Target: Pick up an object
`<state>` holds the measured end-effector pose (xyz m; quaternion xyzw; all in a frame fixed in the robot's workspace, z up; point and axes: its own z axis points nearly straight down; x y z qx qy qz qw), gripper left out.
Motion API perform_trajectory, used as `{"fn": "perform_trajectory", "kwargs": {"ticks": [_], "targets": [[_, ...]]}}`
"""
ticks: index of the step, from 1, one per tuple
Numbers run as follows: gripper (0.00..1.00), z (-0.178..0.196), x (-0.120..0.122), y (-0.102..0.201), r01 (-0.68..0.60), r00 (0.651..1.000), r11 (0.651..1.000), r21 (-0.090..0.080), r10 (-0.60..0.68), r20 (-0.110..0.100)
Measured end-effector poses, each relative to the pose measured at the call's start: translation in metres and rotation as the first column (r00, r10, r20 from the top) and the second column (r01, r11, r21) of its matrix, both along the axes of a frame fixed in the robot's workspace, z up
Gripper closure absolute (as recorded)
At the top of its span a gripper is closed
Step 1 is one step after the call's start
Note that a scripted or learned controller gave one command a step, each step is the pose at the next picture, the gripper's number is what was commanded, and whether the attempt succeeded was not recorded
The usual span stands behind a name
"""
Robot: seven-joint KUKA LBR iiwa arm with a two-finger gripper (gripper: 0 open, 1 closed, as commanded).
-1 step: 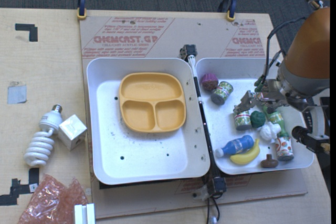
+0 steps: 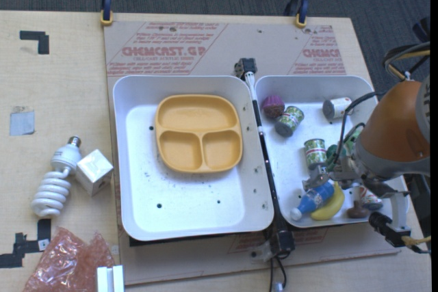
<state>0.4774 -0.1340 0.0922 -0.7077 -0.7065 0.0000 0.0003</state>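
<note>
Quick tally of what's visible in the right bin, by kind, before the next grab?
Small cans: 3
Purple ball: 1
Banana: 1
Blue bottle: 1
Total: 6; more may lie under the arm.

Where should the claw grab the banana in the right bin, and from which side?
Take the banana across its thick middle, coming straight down. It lies flat near the right bin's front wall, curving along it, so closing across the curve's short width suits best. The blue bottle lies against its left end, so aiming toward the right half looks safer. The claw is close by.
</note>
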Motion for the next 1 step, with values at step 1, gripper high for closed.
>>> {"fn": "perform_trajectory", "kwargs": {"ticks": [1], "targets": [[0.0, 0.0262, 0.0702, 0.0159, -0.001, 1.0, 1.0, -0.001, 0.001, 0.002]]}}
